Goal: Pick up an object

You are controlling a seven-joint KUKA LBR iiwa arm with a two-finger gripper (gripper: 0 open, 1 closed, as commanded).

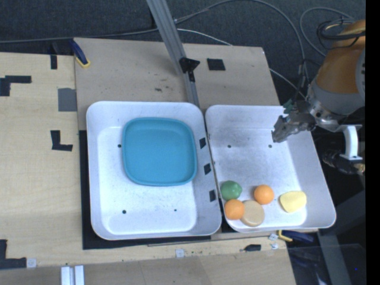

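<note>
Spread widest, well beyond the gripper on every side: the wooden bench, there as the base for all else.

Next in size, the two white bins. Directly beneath the gripper, the right bin, probably the stock of things to pick. Away to the gripper's far side, across the shared rims, the left bin, most likely kept as the drop-off place.

Behind the gripper, reaching in over the right bin's outer wall: the grey and orange arm, slanted down and inward, seemingly so as to work above the bin floor.

Lying flat in the left bin, well apart from the gripper: a blue plate.

Then the gripper itself, poised over bare floor in the far part of the right bin. Released or clenched: cannot tell from this slant. Nothing seen carried at its tip.

Smallest, the candidates for picking, all bunched against the right bin's near wall, well apart from the gripper and toward the camera from it:
- yellow piece, nearest the arm's side
- beige disc, touching the orange ball beside it
- second orange ball, just beyond the disc
- green ball, farthest across

Judged not yet begun: a descent onto any of them.
</note>
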